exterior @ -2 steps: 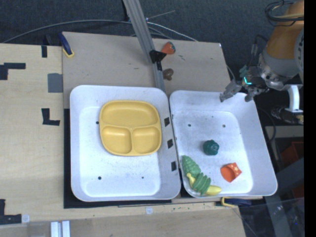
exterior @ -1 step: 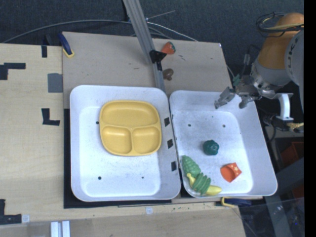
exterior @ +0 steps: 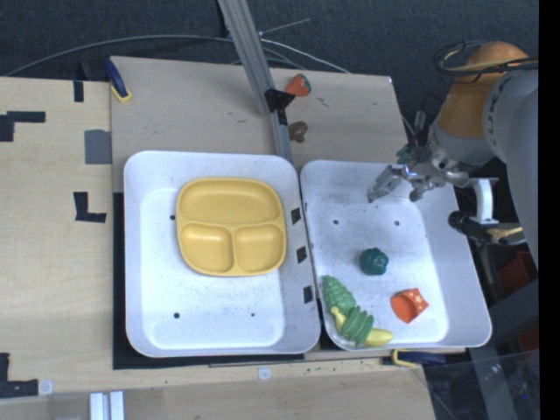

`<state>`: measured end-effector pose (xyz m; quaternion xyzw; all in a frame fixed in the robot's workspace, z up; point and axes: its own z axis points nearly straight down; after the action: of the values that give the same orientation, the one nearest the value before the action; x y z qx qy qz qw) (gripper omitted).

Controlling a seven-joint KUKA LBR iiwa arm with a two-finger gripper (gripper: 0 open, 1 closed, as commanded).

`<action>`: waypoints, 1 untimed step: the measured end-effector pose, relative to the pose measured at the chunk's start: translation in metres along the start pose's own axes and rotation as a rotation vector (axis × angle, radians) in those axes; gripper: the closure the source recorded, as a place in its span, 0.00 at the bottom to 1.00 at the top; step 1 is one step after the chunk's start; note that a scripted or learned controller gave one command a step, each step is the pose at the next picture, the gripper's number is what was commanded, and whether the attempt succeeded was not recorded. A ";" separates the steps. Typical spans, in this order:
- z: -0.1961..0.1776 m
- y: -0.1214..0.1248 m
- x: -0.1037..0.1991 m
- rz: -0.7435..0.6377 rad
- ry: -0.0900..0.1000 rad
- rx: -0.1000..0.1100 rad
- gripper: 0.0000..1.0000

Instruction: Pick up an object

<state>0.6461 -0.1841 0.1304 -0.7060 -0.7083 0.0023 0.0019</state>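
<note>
Below my tool, on the floor of the right bin, lies a dark green round object, well apart from the fingertips. Nearer the bin's front edge sit an orange-red object and, toward the front left corner, a green and yellow toy. My tool hangs over the bin's rear part, its two fingers spread apart with nothing between them. Beside it, the left bin bears a yellow divided plate.

The arm runs off the frame's right edge.
</note>
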 end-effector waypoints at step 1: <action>0.044 0.000 0.001 0.000 -0.002 -0.003 0.00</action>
<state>0.6456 -0.1831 0.0861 -0.7059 -0.7083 0.0017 0.0001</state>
